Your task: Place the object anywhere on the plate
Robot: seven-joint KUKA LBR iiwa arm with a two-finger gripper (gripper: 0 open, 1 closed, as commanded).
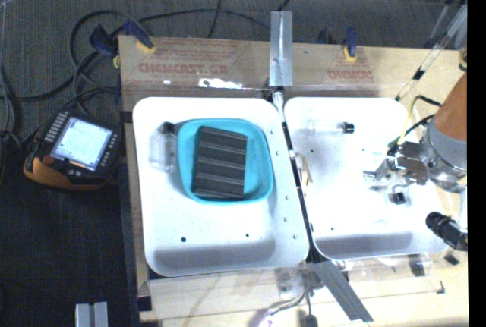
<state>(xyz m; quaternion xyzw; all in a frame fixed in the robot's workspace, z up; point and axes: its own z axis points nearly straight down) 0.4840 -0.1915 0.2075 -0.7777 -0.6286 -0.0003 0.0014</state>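
- The claw (393,180) sits at the right of the frame, low over the right bin (334,238); whether it is open or closed I cannot tell.
- A dark ridged block (221,161) already lies on the blue plate (260,166) in the left bin (213,249), well to the claw's left.
- Its long axis runs nearly top to bottom.
- A clear tube (328,127) with a black cap lies at upper right, left-to-right, just above the claw.

A dark ridged block (221,162) covers most of the blue plate (260,166).
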